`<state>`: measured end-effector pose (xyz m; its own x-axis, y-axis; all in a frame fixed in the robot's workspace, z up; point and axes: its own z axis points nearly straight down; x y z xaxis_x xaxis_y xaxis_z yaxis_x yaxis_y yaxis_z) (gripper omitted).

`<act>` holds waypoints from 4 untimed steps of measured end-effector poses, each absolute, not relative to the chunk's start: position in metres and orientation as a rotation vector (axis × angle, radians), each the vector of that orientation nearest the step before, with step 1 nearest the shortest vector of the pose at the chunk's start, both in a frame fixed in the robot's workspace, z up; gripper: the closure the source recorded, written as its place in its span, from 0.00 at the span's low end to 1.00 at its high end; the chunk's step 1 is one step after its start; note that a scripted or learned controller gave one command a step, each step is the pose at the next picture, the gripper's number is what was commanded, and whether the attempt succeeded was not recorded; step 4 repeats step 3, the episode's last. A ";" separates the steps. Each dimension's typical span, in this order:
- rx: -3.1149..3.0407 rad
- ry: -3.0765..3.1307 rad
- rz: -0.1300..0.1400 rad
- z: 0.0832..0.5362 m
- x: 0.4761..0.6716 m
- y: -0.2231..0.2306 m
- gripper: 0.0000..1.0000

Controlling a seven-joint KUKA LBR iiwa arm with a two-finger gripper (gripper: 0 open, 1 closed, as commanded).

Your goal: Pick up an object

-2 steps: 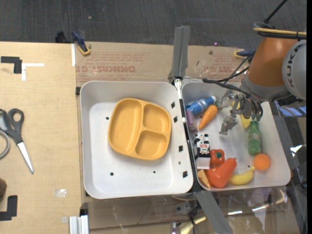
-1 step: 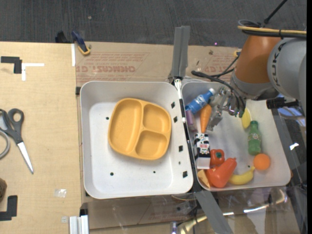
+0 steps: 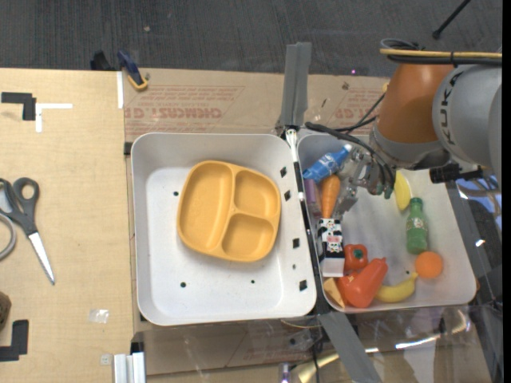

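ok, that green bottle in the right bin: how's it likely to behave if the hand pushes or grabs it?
The green bottle lies on its side on the right bin floor, and looks round-bodied, so a sideways push would probably roll it. It looks like a small toy, likely light and stiff. Its smooth, glossy surface may slip in a pinch across the body.

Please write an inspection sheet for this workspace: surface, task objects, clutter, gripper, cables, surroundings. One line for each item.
Surface: two white bins side by side; left bin holds a yellow divided plate.
Job's things: right bin holds a carrot, blue bottle, green bottle, orange, banana, red pepper, lemon and a small carton.
Clutter: scissors on the bench at left.
Gripper: gripper low in the right bin beside the carrot; nothing seen between its fingers.
Cables: black cable near the wrist.
Surroundings: cardboard sheet behind the bins.
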<state>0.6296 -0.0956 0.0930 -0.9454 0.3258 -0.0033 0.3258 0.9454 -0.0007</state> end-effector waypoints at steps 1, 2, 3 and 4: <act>0.715 3.056 -0.002 0.092 0.623 -0.095 0.00; 0.710 3.052 -0.006 0.103 0.624 -0.096 1.00; 1.066 2.951 -0.002 0.223 0.635 -0.104 1.00; 1.066 2.951 -0.002 0.223 0.635 -0.104 1.00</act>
